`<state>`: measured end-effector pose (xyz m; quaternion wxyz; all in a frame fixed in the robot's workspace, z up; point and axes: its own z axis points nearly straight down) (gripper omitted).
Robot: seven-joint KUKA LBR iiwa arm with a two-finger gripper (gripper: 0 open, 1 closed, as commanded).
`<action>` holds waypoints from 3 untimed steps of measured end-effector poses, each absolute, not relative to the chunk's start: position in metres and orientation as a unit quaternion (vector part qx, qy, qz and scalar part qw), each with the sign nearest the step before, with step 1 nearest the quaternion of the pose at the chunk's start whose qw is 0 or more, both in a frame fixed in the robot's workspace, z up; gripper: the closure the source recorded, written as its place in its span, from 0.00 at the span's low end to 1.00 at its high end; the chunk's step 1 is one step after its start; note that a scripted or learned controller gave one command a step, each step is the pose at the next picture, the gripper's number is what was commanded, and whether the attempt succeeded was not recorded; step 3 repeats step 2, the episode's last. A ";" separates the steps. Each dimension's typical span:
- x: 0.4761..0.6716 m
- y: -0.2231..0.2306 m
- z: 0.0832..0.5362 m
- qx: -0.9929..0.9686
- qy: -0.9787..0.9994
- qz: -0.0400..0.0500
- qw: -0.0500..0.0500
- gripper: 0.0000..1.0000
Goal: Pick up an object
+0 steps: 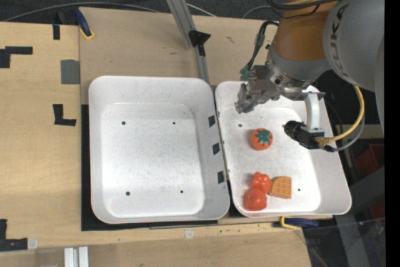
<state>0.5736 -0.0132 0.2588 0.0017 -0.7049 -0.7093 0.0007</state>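
Note:
The right bin (325, 194) holds three small toys. A round orange-red tomato with a green top (262, 139) lies near its middle. A red pepper-like toy (257, 191) sits near the front wall, touching a tan waffle piece (280, 187) on its right. My gripper (245, 104) hangs over the bin's back left part, up and to the left of the tomato and apart from it. Nothing shows between its fingers.
The left bin (100, 134) sits beside the right one, their rims meeting at the middle. A grey metal pole (181, 9) slants down to the bins' back edge. Black cables and a black connector (300, 132) hang from the wrist over the right bin.

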 end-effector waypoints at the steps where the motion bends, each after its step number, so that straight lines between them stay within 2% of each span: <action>1: 0.560 0.040 0.239 -0.705 -0.709 0.001 0.002 1.00; 2: 0.552 0.086 0.240 -0.705 -0.709 0.001 0.001 1.00; 3: 0.552 0.086 0.240 -0.705 -0.709 0.001 0.001 1.00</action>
